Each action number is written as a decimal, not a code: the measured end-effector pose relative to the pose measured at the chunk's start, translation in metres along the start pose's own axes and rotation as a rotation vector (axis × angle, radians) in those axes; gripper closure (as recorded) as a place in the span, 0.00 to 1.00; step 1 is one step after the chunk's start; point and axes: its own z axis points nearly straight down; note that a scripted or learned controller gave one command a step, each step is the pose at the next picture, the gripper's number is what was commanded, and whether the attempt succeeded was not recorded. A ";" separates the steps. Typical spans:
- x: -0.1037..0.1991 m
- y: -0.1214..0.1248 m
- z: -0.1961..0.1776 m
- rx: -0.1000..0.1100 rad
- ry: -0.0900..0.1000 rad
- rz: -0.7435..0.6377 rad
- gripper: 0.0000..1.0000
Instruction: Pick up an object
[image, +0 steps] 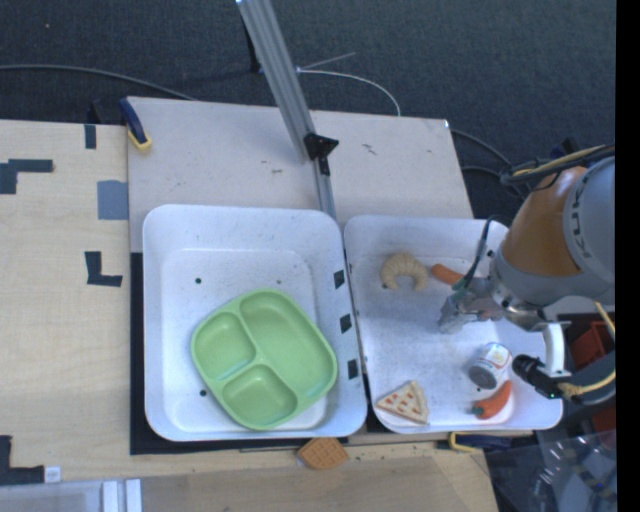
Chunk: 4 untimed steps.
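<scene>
1. A green divided plate (264, 357) lies in the left bin (160, 300);
2. a round waffle-like cookie (321, 454) sits on the bench by the bins' front edge;
3. a blue-and-yellow clamp (134, 124) rests at the board's far-left corner.

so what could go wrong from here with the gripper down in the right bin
The gripper sits on bare floor of the right bin, between items, so it may close on nothing. The croissant and carrot lie close together near it, so a grab could nudge one away or catch both.
</scene>
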 end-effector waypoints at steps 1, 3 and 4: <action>-0.003 -0.005 -0.060 -0.003 -0.001 0.001 1.00; 0.003 0.004 -0.168 -0.004 -0.001 -0.001 1.00; 0.058 0.007 -0.157 0.002 0.002 -0.005 1.00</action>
